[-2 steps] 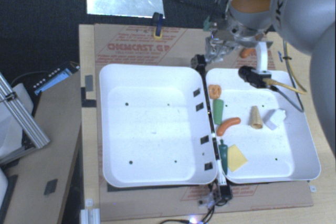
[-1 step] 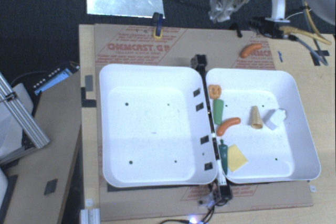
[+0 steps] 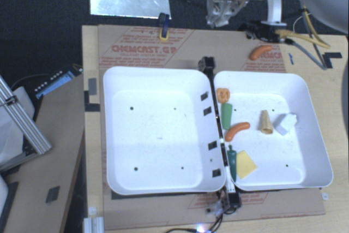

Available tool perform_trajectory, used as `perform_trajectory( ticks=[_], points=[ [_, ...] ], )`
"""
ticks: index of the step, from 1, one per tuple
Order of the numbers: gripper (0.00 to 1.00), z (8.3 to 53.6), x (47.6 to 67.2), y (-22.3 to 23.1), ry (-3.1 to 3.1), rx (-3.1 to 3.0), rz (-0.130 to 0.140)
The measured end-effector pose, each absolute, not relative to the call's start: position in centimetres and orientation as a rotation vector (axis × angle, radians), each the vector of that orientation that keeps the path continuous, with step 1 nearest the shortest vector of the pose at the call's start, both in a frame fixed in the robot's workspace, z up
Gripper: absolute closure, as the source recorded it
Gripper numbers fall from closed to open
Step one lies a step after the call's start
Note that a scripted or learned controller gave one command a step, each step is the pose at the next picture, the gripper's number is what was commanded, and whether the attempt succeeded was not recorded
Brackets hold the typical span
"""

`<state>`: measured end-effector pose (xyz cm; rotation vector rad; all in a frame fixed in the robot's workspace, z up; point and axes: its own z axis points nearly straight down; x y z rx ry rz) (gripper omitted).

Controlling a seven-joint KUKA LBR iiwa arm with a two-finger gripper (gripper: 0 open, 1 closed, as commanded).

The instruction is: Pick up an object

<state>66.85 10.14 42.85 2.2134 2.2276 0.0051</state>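
Hand raised behind the bins, nothing picked yet.

The hand (image 3: 221,11) hangs above the counter's (image 3: 142,43) far edge, well apart from the right bin (image 3: 311,117); whether it is released or clenched cannot be told. The orange sausage (image 3: 237,130), green piece (image 3: 226,115), cone (image 3: 265,121), white block (image 3: 284,124) and yellow wedge (image 3: 245,163) lie close together near the divider, so a descent may strike the bin wall or nudge a neighbour and close on nothing.

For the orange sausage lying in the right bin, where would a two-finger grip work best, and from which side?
Grip the orange sausage across its narrow middle, coming straight down from above. It lies flat and slanted on the right bin floor, with open floor along both long sides, though the green piece sits near its left end.
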Motion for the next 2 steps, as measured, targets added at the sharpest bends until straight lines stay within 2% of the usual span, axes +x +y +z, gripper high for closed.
perform_trajectory(
  ticks=[2],
  points=[
    [1.00,39.8,66.9,13.2,2.226,2.215,0.002]
  ],
)
